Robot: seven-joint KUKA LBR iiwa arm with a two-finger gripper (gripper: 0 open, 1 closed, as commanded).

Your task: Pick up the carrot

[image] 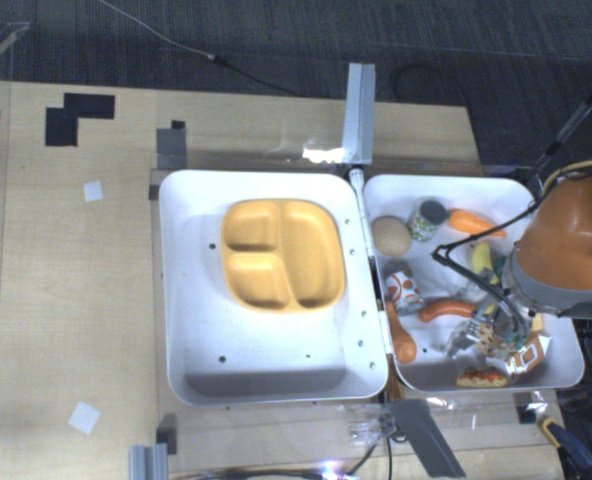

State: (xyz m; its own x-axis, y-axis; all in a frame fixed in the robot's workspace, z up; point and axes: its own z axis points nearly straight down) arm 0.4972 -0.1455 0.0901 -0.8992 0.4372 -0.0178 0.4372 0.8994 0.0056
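Note:
The carrot (470, 222) is an orange tapered piece lying near the back of the right bin (566, 373), partly crossed by a black cable. My gripper (484, 334) hangs low over the front part of that bin, well in front of the carrot and apart from it. The arm's orange band (574, 233) covers the bin's right side. Nothing shows as held.
The right bin also holds a beige ball (391, 236), a dark round piece (430, 214), a yellow piece (483, 258), a red-orange sausage (444, 311), an orange piece (404, 344) by the left wall and a pizza slice (481, 376). The left bin (191, 298) bears a yellow divided plate (281, 253).

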